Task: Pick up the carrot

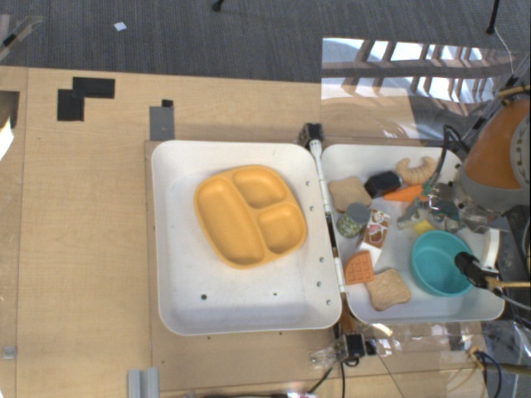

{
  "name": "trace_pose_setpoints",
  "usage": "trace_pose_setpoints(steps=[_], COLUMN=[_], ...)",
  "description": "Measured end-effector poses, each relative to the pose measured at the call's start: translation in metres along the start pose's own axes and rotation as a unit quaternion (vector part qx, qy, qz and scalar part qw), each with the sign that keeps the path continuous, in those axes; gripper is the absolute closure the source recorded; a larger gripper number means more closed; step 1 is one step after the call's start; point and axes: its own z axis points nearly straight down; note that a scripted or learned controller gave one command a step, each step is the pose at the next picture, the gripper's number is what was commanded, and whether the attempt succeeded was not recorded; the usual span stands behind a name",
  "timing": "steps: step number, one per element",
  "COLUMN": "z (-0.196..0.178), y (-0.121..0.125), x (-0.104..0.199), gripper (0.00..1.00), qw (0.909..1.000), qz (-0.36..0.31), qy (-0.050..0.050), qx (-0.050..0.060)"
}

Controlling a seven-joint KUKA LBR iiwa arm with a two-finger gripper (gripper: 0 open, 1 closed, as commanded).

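The carrot [403, 195] is a small orange piece lying in the right bin [431, 309], in its upper middle part. It rests between a black block [382, 182] on its left and my gripper [425, 209] on its right. The gripper's metal tip sits low over the bin, just right of and below the carrot's right end, close to it or touching it. The grey arm with its orange band [496, 152] comes in from the right edge and hides the bin's right wall.
Around the carrot lie a tan curled pastry [416, 169], a bread slice [348, 193], a can [356, 219] and a small carton [377, 229]. Nearer the front are a waffle [358, 268], a bread roll [388, 288] and a teal bowl [440, 262]. The left bin [178, 305] holds a yellow divided plate [249, 214].
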Motion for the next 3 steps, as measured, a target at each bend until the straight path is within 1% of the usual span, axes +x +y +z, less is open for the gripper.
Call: trace_pose_setpoints(steps=[1,2,3], z=[0.001,0.001,0.001], y=[0.014,0.019,0.001], x=[0.032,0.056,0.030], gripper=[0.00,0.00,0.00], qw=[0.9969,0.9749,0.9367], qz=[0.079,0.223,0.350], qy=[0.000,0.000,0.000], qx=[-0.001,0.000,0.001])
